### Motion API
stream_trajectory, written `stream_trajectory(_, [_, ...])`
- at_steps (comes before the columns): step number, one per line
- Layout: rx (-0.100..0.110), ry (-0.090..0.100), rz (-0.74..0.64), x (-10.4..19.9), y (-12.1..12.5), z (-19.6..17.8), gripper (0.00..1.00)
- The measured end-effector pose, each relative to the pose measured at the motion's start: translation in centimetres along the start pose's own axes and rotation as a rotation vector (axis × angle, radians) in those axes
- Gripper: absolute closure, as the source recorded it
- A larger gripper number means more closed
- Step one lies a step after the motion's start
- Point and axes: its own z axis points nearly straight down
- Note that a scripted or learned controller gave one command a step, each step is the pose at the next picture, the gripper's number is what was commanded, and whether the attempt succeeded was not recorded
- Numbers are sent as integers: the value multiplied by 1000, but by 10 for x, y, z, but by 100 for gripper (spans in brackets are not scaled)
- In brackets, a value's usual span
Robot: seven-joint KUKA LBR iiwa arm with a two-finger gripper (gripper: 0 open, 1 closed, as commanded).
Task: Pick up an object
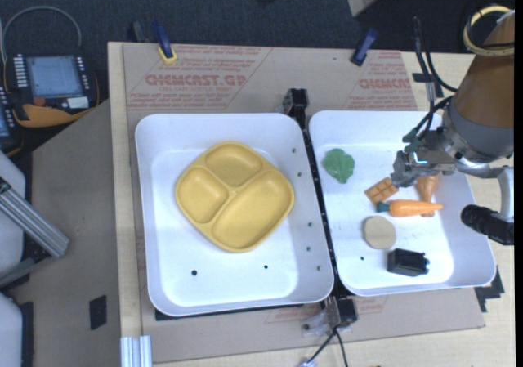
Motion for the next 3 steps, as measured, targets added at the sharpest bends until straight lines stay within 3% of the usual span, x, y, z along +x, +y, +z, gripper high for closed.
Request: stream_trajectory(3, [1, 1, 1, 148, 94, 26, 100])
